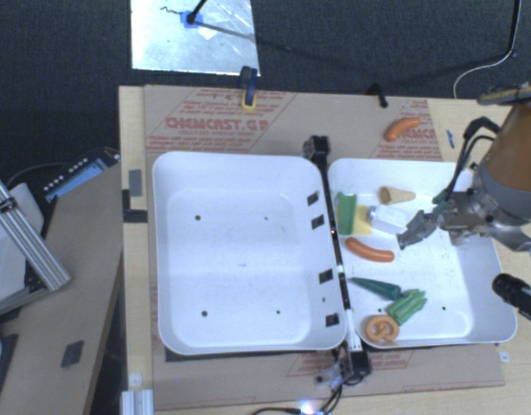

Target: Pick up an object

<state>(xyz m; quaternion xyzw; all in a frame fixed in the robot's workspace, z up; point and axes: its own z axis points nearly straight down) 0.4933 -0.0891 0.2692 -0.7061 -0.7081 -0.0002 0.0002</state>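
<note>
My gripper (414, 231) hangs over the middle of the right bin (477, 314), reaching in from the right. It sits just right of a white piece (388, 222) and above the right end of an orange sausage (369, 250). I see nothing held in it. Also in this bin are a green block (346, 212), a yellow piece (363, 220), a tan cone (397, 195), a dark green pepper (375, 288), a light green pickle (407, 303) and an orange ring (380, 328).
The left bin (239, 249) lies beside the right one, with a black clip strip (333, 232) along the shared edge. Another orange sausage (402, 128) lies on the cardboard behind the right bin. A black knob (518, 294) sticks out at the far right.
</note>
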